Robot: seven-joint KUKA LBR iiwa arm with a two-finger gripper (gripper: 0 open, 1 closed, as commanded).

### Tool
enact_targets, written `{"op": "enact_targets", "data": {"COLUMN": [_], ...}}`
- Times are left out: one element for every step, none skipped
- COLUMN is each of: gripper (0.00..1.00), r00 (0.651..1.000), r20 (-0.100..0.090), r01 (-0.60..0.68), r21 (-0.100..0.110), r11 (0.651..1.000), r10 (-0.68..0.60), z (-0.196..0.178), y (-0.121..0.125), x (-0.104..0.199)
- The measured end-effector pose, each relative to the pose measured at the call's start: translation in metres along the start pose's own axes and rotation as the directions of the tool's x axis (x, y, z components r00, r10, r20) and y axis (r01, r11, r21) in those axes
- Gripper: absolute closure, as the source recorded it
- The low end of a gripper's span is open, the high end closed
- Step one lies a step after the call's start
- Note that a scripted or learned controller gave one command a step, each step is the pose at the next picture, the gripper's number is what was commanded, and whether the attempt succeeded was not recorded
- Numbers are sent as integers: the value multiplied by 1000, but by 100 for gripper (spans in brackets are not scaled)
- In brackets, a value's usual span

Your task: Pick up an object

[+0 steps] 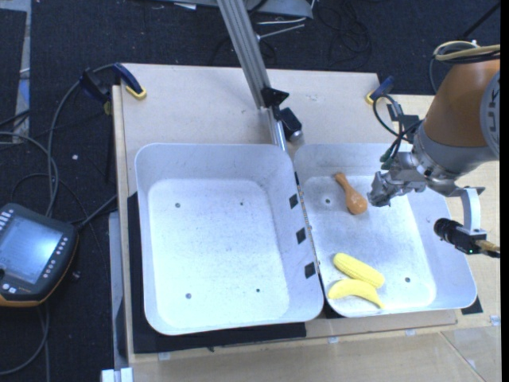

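Grey arm [445, 153] with orange band, black cables, dark pincer [380, 193].

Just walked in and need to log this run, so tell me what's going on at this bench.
A grey and orange robot arm reaches in from the right over the right bin. Its pincer hangs just beside a wooden spoon at the back of that bin, with nothing seen held. A corn cob and a banana lie together near the front. The left bin sits alongside.

Gripper [380, 192] over right bin [421, 237], just beside wooden spoon [351, 195]; corn cob [359, 268] and banana [355, 293] touching near the front edge.
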State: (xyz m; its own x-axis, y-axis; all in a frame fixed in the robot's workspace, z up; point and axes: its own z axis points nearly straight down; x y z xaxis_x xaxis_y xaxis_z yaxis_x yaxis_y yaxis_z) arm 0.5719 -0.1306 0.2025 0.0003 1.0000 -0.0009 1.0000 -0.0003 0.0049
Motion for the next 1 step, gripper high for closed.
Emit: {"op": "enact_targets", "data": {"gripper": [100], "r00": [1000], "r20": [0], "r01": [1], "r21": [0], "r11": [1000], "r10": [-1], "z": [-59], "y": [4], "x": [7]}}
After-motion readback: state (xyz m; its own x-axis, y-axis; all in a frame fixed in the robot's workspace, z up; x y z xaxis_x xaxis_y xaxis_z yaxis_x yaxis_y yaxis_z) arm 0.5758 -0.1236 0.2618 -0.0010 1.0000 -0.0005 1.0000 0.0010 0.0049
